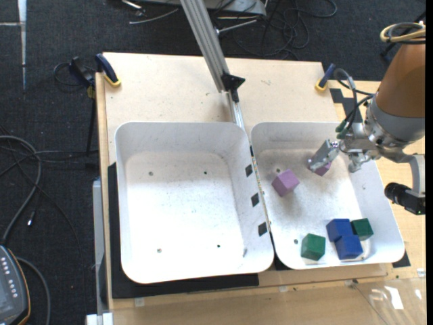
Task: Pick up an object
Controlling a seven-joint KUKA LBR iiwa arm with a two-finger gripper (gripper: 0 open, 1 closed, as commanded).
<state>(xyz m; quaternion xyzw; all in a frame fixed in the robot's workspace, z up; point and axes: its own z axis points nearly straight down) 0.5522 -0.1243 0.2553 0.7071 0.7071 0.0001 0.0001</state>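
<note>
The gripper [323,161] hangs over the right bin [284,137], jaw state unclear; a purple cube [285,181] sits toward the bin's left wall, likely light, rigid, best pinched across flat faces

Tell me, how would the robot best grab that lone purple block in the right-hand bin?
Probably from straight above, closing on two opposite side faces of the purple block. It lies alone on the right bin's floor, slightly rotated, with free space all round, so the end effector would need to turn to match its flat sides.
</note>
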